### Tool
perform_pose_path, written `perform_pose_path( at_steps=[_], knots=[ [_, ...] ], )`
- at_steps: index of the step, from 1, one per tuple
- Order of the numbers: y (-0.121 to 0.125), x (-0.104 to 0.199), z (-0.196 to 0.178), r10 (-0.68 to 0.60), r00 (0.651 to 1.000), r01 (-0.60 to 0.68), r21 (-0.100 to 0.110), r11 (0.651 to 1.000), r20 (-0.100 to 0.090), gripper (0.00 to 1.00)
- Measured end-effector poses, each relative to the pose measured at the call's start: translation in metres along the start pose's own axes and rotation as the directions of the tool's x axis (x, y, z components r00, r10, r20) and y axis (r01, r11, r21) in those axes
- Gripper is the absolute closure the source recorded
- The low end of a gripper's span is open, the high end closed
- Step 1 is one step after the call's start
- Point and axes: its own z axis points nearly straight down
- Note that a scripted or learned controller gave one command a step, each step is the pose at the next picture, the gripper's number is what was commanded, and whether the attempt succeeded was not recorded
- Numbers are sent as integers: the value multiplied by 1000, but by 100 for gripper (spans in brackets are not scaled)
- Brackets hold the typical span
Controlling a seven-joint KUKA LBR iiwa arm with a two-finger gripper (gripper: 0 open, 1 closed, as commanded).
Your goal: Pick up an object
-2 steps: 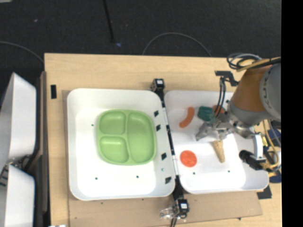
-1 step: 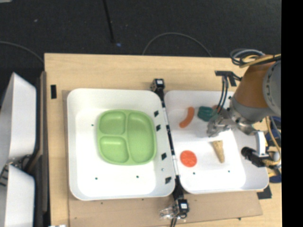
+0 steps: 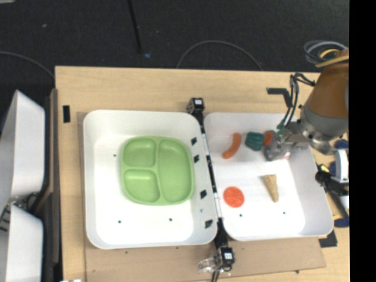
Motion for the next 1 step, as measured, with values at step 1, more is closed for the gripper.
perform_pose_path(
  at_steps=[1],
  knots=[
    [2,-4,-64,-6,1000,6,-1,1000,0,100]
  ],
)
